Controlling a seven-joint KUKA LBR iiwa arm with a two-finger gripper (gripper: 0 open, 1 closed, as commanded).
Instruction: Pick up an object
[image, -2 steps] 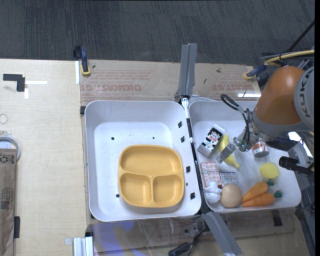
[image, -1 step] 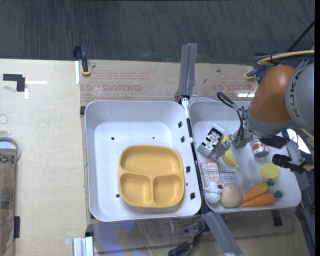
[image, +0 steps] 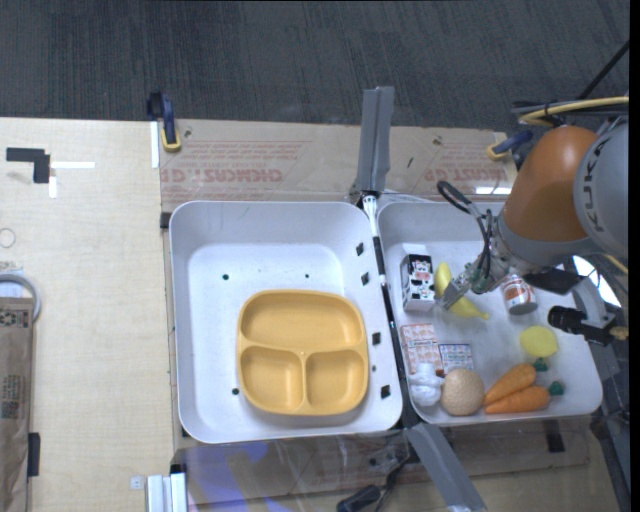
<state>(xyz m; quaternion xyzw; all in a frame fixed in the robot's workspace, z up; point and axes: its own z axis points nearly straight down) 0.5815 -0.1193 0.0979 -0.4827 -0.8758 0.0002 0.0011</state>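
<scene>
My gripper (image: 458, 289) is low in the right bin (image: 585, 385), near its middle. Its tip sits right at the upper end of a yellow banana (image: 468, 308) that lies on the bin floor. Just left of it stands a small black and white carton (image: 418, 283) with a yellow label. A small red and white can (image: 517, 295) lies just right of the wrist. I cannot see anything lifted off the floor.
Also in the right bin are a lemon (image: 538, 342), two carrots (image: 516, 390), a tan egg-shaped thing (image: 462, 392), a white lump (image: 425, 385) and printed cards (image: 421, 346). The left bin (image: 200, 300) holds a yellow divided plate (image: 303, 352). A grey divider post (image: 375, 140) rises between the bins.
</scene>
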